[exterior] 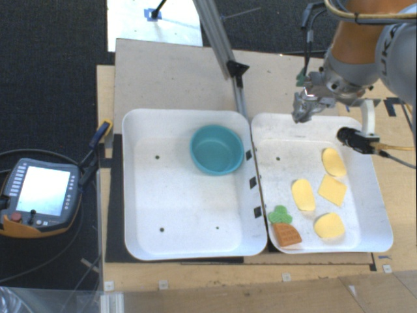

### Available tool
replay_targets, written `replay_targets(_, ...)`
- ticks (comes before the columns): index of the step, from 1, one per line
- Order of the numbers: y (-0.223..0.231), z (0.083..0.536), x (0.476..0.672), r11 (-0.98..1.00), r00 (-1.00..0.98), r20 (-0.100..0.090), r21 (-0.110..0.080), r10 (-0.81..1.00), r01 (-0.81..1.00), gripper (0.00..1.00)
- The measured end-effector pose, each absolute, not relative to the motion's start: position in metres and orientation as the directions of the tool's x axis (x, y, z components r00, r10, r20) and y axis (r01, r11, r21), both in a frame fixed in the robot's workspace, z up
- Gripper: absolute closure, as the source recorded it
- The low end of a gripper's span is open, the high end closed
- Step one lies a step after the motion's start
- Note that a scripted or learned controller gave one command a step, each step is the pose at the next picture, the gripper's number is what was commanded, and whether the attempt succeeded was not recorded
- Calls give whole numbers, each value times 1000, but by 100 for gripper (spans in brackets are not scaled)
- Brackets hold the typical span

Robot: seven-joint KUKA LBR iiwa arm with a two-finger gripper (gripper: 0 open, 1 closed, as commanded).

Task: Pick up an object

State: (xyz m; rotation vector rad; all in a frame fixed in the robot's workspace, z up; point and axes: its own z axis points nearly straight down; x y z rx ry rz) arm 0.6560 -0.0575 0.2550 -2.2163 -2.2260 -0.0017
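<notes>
My gripper (302, 114) hangs over the far edge of the right bin (376, 194), near its back left corner, with nothing seen between its fingers. Well in front of it lie several yellow pieces: an oval one (333, 162), a square one (332, 191), a longer one (303, 195) and a round one (329, 226). An orange carrot with a green top (283, 227) rests at the bin's near left corner. A teal bowl (217, 149) stands upright at the back right of the left bin (150, 227).
A slanted metal pole (218, 38) rises behind the bins, its foot near the divide between them. A teach pendant (39, 194) lies on the floor to the left. The bench edge (260, 276) runs along the front.
</notes>
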Motion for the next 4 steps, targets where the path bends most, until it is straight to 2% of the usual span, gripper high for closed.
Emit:
replay_targets(2,42,254,661,5,-5,1,1,1000,1000,100)
replay_targets(3,90,233,660,4,-4,1,0,1000,1000,100)
replay_targets(4,87,234,661,1,-1,0,1,1000,1000,0)
